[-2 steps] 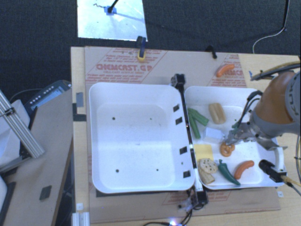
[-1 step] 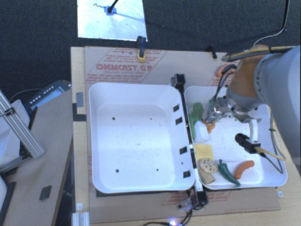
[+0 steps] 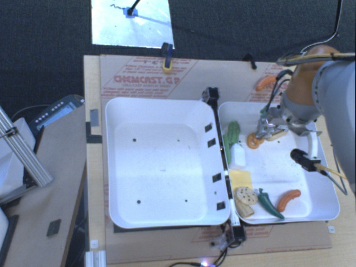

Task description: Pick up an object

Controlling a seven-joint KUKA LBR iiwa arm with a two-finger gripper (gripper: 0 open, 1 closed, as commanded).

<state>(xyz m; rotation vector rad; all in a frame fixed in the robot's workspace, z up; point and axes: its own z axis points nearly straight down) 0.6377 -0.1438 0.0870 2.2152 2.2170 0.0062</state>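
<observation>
My gripper hangs over the upper middle of the right bin. A small round orange piece lies right at its tip, touching or nearly touching it. Left of it, by the bin's left wall, are a green leafy vegetable and below that a white block. Toward the bin's front lie a yellow slice, a brown cookie, a dark green pepper and an orange sausage.
The left bin stands beside the right one, with black clips along the shared wall. Another orange piece lies outside the bins on the board behind the right bin. The arm enters from the right.
</observation>
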